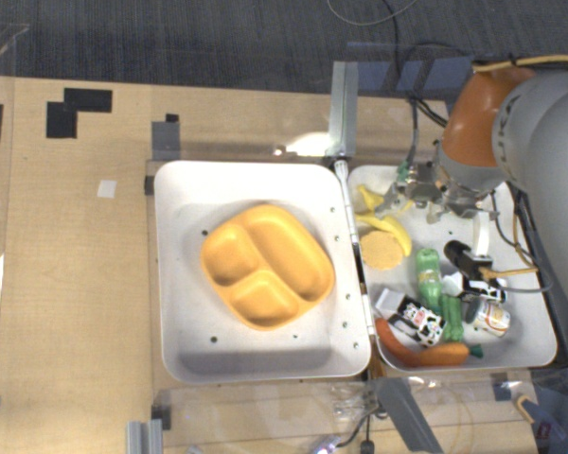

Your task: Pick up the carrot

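Note:
The carrot [443, 354] is orange and lies flat along the front wall of the right bin [540, 343], its darker end pointing left. My gripper [426, 200] hangs over the back part of that bin, under the orange wrist band, well away from the carrot. It is near a yellow banana [379, 214]. Nothing shows between its fingers.
Crowded round the carrot are a black-and-white box [418, 321], a green bottle [428, 274], a second green item [452, 312] and a small can [493, 319]. A tan round disc [383, 250] lies by the banana. The left bin [185, 348] holds a yellow divided plate [265, 265].

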You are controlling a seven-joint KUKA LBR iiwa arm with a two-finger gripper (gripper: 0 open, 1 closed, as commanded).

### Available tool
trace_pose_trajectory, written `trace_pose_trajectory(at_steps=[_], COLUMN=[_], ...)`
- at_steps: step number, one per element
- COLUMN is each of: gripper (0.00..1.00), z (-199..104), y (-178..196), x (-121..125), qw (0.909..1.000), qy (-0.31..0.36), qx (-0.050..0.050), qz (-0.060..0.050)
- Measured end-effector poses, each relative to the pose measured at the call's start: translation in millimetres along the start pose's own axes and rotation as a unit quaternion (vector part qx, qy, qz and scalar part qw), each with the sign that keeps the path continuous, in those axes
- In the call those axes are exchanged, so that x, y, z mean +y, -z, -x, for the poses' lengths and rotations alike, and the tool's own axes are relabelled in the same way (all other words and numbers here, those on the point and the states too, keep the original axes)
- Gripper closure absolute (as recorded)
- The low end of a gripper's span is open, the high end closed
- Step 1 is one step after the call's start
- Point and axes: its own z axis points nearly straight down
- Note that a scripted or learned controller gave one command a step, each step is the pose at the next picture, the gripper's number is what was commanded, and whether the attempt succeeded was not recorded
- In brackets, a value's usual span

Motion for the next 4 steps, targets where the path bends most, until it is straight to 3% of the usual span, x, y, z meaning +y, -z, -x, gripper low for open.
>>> trace_pose_trajectory(at_steps=[1,2,3,4], gripper=[1.00,1.00,1.00,1.00], z=[-3.8,29.5,90.1,22.7], y=[12.5,-21.7,-24.3,-22.7], x=[3.4,9.1,38.5,22.1], qw=[1.0000,0.9901,0.9489,0.8885], qy=[0.002,-0.140,-0.315,-0.459], qx=[0.002,0.000,-0.003,-0.004], qz=[0.004,-0.010,-0.012,-0.011])
